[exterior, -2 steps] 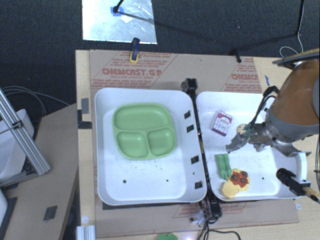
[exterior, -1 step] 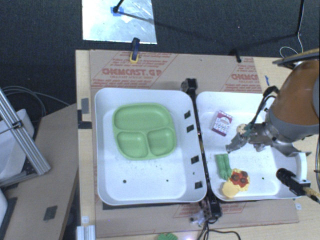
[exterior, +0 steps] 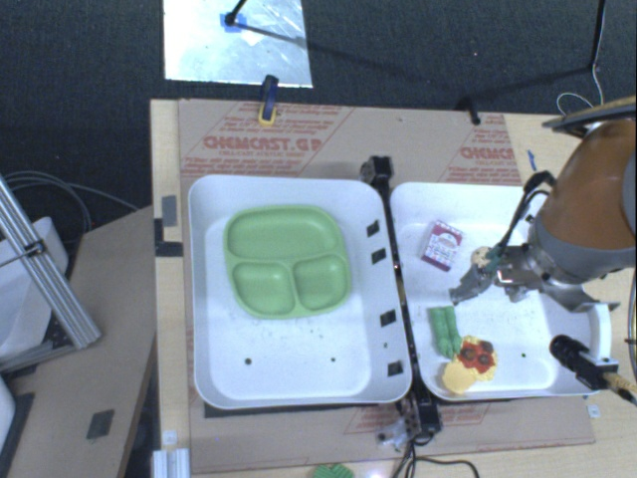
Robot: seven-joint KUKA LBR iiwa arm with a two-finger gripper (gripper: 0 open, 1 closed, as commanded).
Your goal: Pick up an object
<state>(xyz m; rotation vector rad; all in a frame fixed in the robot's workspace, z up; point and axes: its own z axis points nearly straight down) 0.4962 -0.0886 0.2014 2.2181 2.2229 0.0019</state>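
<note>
Cardboard printed with red lettering covers the bench (exterior: 328, 132), and on it sit two shallow white bins side by side; the right bin (exterior: 498, 202) serves as the landmark for everything else. Nearest the camera, at that bin's front edge, lies a yellow toy with red and dark markings (exterior: 468, 363), and touching it just behind is a green pod-shaped toy (exterior: 444, 329). Both look like light, soft or hollow playthings, so a pinch across the green toy's narrow width would probably hold best, while the yellow one seems lumpier and more likely to slip. Behind them, over the middle of the right bin, hangs the gripper (exterior: 476, 282), its grey fingers pointing toward the divider; whether they are parted cannot be made out, and nothing is visibly held between them. The green toy lies just in front of the gripper, near but apart. Farther back in the right bin rests a small pink-and-white packet (exterior: 442, 244), flat and light. Left of the right bin, the other bin holds a green compartment tray (exterior: 287, 260).
</note>
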